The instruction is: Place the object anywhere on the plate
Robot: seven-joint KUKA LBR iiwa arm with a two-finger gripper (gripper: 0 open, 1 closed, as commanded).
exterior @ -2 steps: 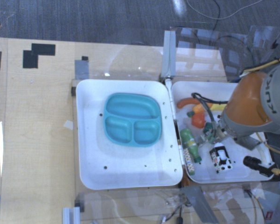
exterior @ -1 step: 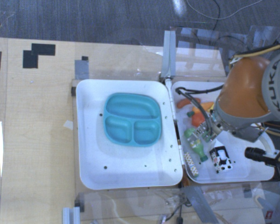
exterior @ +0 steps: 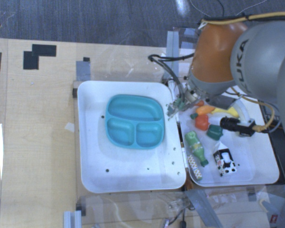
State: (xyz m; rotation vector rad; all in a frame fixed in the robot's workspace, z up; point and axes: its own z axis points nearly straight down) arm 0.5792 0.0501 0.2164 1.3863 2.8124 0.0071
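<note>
Below, a pale wooden bench (exterior: 33, 141) meets grey carpet (exterior: 85, 8) beyond.

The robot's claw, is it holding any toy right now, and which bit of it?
It cannot be told. The gripper sits at the seam between the two bins, beside the blue plate, and the arm hides what lies at its tips.

— What sits in the left bin (exterior: 92, 175)?

— A blue divided plate (exterior: 135, 121), three compartments, lying flat on the white floor.

— And the right bin (exterior: 263, 167)?

— A green bottle (exterior: 195, 147), a red piece (exterior: 202, 122), an orange carrot (exterior: 205, 110), something yellow (exterior: 231, 111), and a black-and-white toy (exterior: 225, 161) (perhaps a cow).

— The arm (exterior: 237, 51)?

— Over the bins' shared edge; whether its jaws hold anything is unclear.
</note>
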